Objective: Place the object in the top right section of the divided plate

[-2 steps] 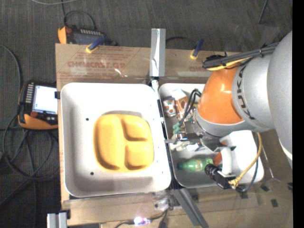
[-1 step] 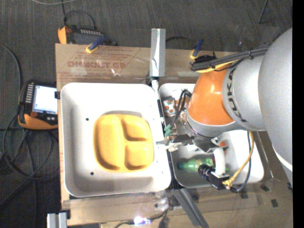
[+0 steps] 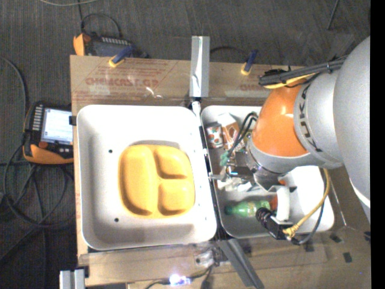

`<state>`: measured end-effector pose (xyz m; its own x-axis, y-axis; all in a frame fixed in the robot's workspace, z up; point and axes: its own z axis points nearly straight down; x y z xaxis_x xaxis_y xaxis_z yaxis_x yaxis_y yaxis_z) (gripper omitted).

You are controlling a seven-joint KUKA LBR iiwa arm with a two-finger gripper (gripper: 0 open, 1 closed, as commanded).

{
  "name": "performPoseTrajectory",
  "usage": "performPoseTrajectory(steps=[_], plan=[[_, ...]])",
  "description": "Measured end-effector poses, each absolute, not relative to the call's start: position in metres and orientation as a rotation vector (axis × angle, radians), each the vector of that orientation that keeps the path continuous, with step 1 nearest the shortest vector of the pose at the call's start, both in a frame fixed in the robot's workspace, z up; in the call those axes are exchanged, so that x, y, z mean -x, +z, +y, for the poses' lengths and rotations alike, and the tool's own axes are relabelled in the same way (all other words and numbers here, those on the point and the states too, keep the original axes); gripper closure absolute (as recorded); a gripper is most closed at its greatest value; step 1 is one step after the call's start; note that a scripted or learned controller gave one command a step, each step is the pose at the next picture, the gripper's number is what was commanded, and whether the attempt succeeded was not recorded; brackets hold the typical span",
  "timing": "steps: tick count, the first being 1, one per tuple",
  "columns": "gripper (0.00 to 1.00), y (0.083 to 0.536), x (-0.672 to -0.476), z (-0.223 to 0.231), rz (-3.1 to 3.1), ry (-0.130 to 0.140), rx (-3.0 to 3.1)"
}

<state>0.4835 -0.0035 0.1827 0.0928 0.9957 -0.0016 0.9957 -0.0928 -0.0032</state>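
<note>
You've got the arm [image 3: 325, 119] filling most of the right side, grey w/ the orange band, bent down over the right bin [image 3: 325, 218]. It hides a good part of that bin. The left bin [image 3: 96, 179] sits beside it on the tabletop [image 3: 138, 83], and in its middle lies the yellow divided plate [image 3: 157, 179]. All the plate's sections look bare, incl. the top right one, so nothing is delivered yet.

The end effector [image 3: 240, 176] is low in the right bin, near the wall shared w/ the left bin. It's tangled in view w/ wires and clutter, so you can't tell whether it is wide, narrow or holding anything.

Smaller stuff in the right bin: a green bottle [image 3: 248, 208] lies on its side just below the end effector, near the front wall. A small brownish item [image 3: 219, 134] sits toward the back corner; too blurred to name. Which one counts as the object isn't clear; either way it's over in the right bin, well apart from the plate.

Judgement: early stage. Pick isn't confirmed; lift, carry across to the left bin and release over the top right section are all left.
</note>
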Motion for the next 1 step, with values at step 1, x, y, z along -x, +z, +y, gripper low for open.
performPoseTrajectory(steps=[1], plan=[[1.0, 0.2077, -0.4832, 0.0489, -2.139, 0.007, 2.3]])
